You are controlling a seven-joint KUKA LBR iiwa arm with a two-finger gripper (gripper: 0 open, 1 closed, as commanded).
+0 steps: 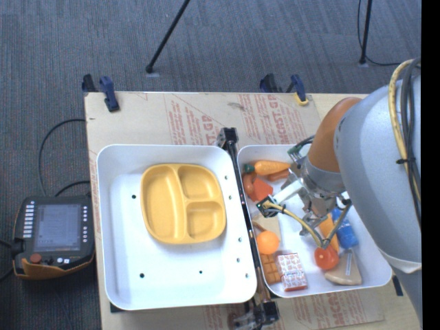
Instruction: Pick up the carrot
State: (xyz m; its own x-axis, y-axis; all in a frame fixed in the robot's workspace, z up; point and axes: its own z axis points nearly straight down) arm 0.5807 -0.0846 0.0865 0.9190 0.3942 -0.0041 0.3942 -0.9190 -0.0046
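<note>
the bulky grey arm with its orange band looms closest, hanging over the right white bin. its gripper points down mid-bin; how it is set i cannot tell. the orange carrot with a green stub lies up and left of it, near the far-left corner, long axis running left-right, apart from the gripper.

Two white bins, one yellow tray, one carrot, one orange.
</note>
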